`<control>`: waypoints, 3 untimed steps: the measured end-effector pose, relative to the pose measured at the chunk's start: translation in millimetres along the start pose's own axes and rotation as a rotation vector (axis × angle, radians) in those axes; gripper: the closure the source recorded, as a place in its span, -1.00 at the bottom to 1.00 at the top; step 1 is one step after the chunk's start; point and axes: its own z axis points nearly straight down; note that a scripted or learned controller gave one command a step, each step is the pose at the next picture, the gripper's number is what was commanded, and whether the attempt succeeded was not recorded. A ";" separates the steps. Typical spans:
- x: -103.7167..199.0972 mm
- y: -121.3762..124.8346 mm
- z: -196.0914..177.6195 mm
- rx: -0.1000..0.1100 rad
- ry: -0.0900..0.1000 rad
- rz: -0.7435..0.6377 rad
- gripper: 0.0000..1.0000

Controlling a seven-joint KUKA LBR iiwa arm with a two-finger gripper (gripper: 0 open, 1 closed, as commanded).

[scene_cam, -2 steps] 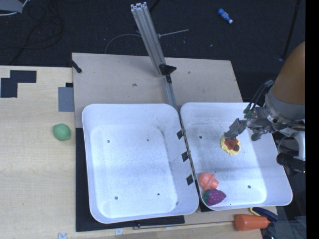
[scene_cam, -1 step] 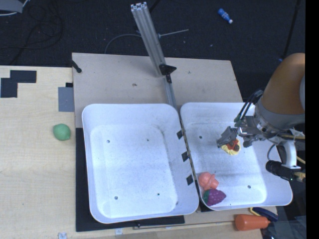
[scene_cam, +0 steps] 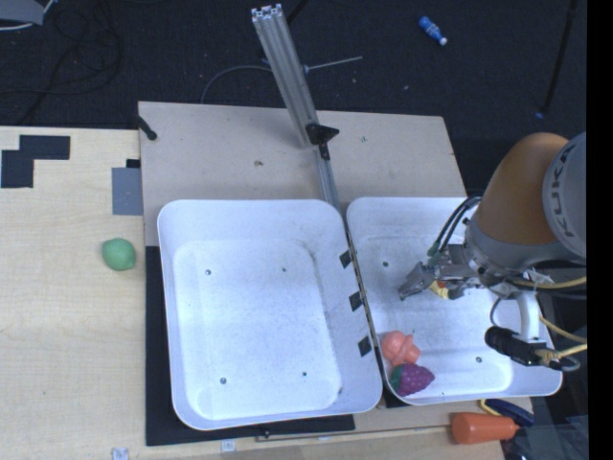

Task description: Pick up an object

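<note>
My gripper [scene_cam: 418, 283] hangs over the middle of the right bin [scene_cam: 383, 223], pointing left, with the grey and orange arm behind it on the right. Nothing can be made out in it. An orange-pink toy [scene_cam: 400, 346] lies in the bin's near left corner, below the gripper and apart from it. Touching that toy on its near side is a purple toy with a green end [scene_cam: 413, 379], close against the bin's front rim.
The left bin [scene_cam: 182, 220] stands beside the right one. A green ball [scene_cam: 119, 254] lies on the bench to the far left. An orange object [scene_cam: 482, 427] rests in front of the right bin. An aluminium post [scene_cam: 292, 70] slants up behind the bins.
</note>
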 end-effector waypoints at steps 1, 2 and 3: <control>-1.6 1.0 -12.6 -0.005 -0.001 0.003 1.00; -1.8 2.3 -75.2 -0.010 -0.002 0.001 1.00; -2.3 2.8 -127.5 -0.010 -0.002 0.001 1.00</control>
